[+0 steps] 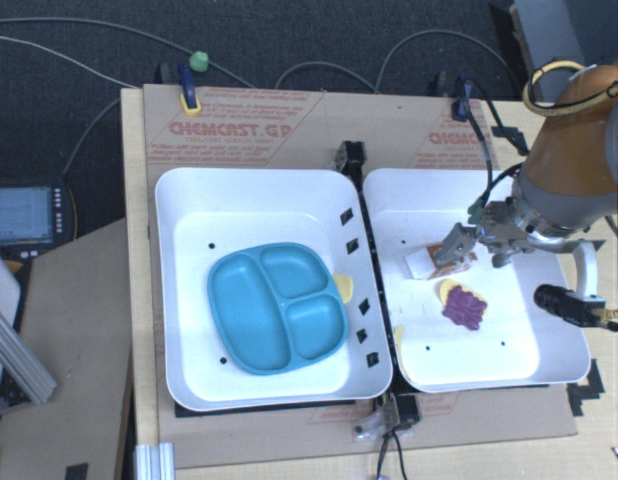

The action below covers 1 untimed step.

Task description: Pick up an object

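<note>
In the right bin [509, 353] lies a purple knobbly object [465, 308] with a small yellow piece [448, 290] touching its upper left. Just above them are a white flat piece [421, 263] and a small brown-red item [451, 263]. My gripper [478, 248] hangs over the middle of this bin, right above the brown-red item, open; nothing shows held between its fingers. The purple object lies a little below and left of the gripper.
The left bin [179, 268] holds a blue divided plate [277, 306] with a yellow object [344, 288] tucked at its right edge. Black clips line the divider [367, 268] between the bins. A black attachment [569, 306] on the arm sticks out over the right bin's edge.
</note>
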{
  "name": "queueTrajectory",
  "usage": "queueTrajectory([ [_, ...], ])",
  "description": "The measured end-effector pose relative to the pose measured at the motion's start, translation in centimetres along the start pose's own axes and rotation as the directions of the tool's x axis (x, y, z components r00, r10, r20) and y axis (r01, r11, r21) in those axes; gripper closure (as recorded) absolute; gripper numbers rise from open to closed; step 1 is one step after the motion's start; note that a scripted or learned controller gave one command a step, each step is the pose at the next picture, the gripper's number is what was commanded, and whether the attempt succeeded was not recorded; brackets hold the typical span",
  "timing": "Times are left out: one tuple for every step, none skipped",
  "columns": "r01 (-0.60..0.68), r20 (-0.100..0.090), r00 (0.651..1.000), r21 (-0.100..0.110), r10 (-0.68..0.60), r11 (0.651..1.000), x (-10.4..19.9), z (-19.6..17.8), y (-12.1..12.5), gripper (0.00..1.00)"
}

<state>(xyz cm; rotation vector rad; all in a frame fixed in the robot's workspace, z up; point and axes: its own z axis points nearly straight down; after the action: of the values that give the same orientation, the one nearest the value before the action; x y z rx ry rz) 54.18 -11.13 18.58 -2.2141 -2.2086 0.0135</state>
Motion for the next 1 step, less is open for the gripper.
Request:
queueTrajectory([
  [0.003, 0.002, 1.000, -0.014, -0.003, 1.000, 0.02, -0.72, 0.31, 0.00],
])
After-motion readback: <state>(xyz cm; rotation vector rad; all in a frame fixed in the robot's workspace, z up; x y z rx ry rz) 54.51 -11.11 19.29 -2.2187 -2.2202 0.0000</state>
